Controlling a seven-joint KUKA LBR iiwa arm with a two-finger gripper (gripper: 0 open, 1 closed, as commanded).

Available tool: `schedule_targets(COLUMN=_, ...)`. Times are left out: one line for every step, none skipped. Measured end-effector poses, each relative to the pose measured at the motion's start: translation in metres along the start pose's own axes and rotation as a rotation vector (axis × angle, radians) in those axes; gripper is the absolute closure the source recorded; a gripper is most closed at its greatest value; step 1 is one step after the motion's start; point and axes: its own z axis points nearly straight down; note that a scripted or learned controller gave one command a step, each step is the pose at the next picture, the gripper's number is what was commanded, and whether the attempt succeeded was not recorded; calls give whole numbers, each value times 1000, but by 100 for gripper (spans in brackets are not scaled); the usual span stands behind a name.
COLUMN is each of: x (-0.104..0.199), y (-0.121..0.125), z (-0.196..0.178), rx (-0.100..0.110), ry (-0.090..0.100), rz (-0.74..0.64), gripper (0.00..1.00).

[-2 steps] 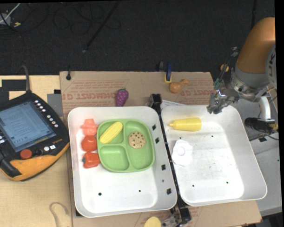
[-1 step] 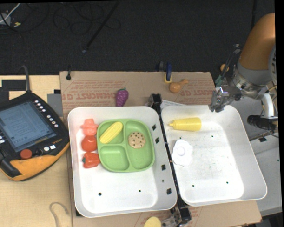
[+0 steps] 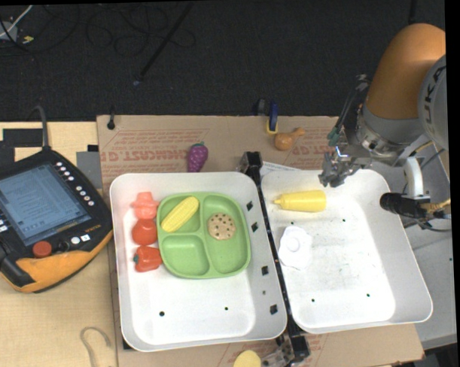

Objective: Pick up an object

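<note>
Poised over the far right corner of the right bin (image 3: pixel 414 285), the gripper (image 3: pixel 334 175) hangs just past the bin's far rim; whether it is apart or together cannot be told, and nothing shows clamped in it. Near it, toward the left, a yellow mustard bottle (image 3: pixel 301 201) lies on its side close to the far wall, cap end toward the divider between the bins. A white round object (image 3: pixel 294 246) rests nearer the camera, beside that divider. From there to the right wall and the near rim, the right bin's floor is bare.

Across the divider, the left bin (image 3: pixel 189 316) carries a green sectioned plate (image 3: pixel 195 255) with a corn cob (image 3: pixel 178 213) and a cookie (image 3: pixel 221 226) in its far compartments. Pink and red toy pieces (image 3: pixel 144 232) crowd between the plate and the left wall. On the cardboard behind the bins sit purple grapes (image 3: pixel 197 156) and a small orange piece (image 3: pixel 286 139). A control pendant (image 3: pixel 43 215) lies on the surface, well apart to the left.
</note>
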Motion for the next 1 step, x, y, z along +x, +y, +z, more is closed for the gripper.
schedule_targets(x=49, y=-20, z=14, rx=3, ry=-1, rz=1, gripper=100)
